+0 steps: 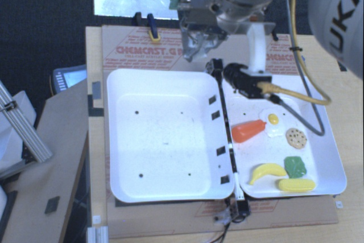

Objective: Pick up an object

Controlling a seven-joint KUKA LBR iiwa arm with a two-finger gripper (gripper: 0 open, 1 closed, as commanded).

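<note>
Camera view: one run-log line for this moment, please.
gripper: above bins' far edge, nothing held | right bin: carrot, egg, cookie, banana

**Colours on the bench and in the two bins**

Two white bins sit side by side; the left bin [165, 139] has small dark specks on its floor. The right bin [333, 171] holds an orange carrot [248, 131], a white fried egg with a yellow yolk [273, 122], a tan cookie with dark dots [296, 138], a yellow banana [267, 172], a green leafy piece [295, 165] and a yellow corn cob [296, 184]. The arm [335, 8] is grey with an orange band. A yellow cable [296, 97] runs across the right bin. The board [142, 48] beneath is pale brown with red lettering.
</note>
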